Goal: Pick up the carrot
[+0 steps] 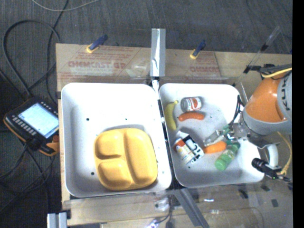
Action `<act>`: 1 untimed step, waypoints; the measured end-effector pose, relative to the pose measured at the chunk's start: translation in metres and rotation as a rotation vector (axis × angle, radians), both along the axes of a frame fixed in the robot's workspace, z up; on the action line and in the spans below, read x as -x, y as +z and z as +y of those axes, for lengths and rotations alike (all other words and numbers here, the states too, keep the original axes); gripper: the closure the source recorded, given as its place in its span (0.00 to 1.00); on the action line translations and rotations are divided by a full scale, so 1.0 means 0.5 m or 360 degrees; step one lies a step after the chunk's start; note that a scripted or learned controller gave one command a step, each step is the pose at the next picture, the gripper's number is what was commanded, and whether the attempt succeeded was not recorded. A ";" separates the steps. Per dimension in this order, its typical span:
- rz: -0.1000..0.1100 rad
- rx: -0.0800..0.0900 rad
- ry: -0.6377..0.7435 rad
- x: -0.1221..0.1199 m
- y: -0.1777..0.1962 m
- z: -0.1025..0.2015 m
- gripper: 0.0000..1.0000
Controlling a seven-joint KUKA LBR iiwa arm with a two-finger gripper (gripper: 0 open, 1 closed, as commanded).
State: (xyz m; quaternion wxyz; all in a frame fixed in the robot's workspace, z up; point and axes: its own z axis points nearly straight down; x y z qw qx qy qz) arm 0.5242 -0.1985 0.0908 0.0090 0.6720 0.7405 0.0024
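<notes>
Carrot (215, 148) between can (188, 149) and green bottle (225, 159)

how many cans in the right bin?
2. One can lies near the right bin's back wall; another lies at front left, beside the carrot. Arm may hide more.

Both white bins (76, 127) look like smooth, faintly glossy plastic, and the yellow divided tray (126, 156) at about 7 o'clock in the view has a matt, moulded plastic look. In the right bin, the carrot (216, 147) shows a smooth orange skin, the green bottle (225, 158) at its 5 o'clock looks like translucent plastic, and the can (191, 103) at 11 o'clock has a shiny metal end. The bench top (109, 65) around the bins looks like bare, matt plywood with printed lettering, and the arm's orange band (265, 103) is glossy.
</notes>
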 end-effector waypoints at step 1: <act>0.0019 -0.0029 0.0184 -0.025 0.000 -0.032 0.00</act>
